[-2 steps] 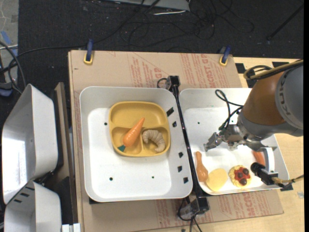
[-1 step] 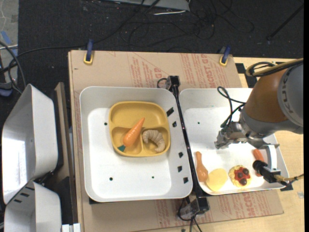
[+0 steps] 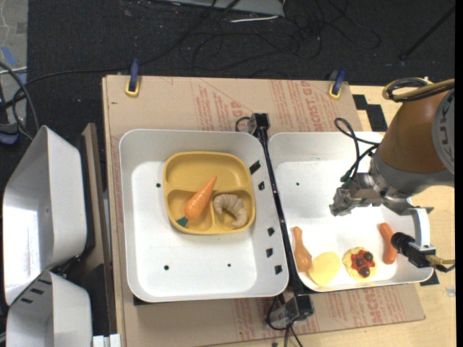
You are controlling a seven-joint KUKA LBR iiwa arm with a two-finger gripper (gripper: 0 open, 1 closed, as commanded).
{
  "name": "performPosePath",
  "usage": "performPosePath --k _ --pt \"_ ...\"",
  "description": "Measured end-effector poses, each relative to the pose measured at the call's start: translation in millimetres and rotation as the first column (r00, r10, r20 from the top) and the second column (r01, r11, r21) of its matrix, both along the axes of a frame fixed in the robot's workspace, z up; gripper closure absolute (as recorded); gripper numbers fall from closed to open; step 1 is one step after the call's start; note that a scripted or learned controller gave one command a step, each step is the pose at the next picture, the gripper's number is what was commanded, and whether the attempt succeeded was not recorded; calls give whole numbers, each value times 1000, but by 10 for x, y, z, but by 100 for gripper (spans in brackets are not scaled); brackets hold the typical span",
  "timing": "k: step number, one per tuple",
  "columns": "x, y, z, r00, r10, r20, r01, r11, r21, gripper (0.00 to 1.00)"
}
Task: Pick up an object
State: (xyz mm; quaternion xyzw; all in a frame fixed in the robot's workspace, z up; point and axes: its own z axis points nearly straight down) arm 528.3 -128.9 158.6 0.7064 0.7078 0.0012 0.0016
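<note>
My gripper [image 3: 344,202] hangs over the middle of the right bin [image 3: 311,150], with nothing visible between its fingers. Below it, along the bin's near side, lie a tan chicken drumstick [image 3: 299,249], a pale yellow round piece [image 3: 326,267], a small tart topped with berries [image 3: 360,262] and an orange-red sausage [image 3: 388,242]. The left bin [image 3: 145,194] holds a yellow divided plate [image 3: 181,168] with a carrot [image 3: 200,197] and a pale shrimp [image 3: 231,208] on it.
The two bins meet at a black-clipped divider [image 3: 269,194]. They rest on a cardboard sheet [image 3: 217,100] held by yellow clamps. White containers [image 3: 40,194] stand off the bench at the left. The arm's grey and orange body [image 3: 419,143] covers the right bin's far right.
</note>
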Motion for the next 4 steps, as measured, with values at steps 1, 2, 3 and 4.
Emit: performPosePath --k 1,2,3,4 --pt "100 -61 542 1000 1 2 -1 1000 -1 100" --pt "111 -61 805 1000 2 0 -2 1000 -1 100" --pt "98 402 725 1000 5 -5 -5 1000 2 100" --pt "3 876 638 1000 5 -6 -5 1000 3 100"
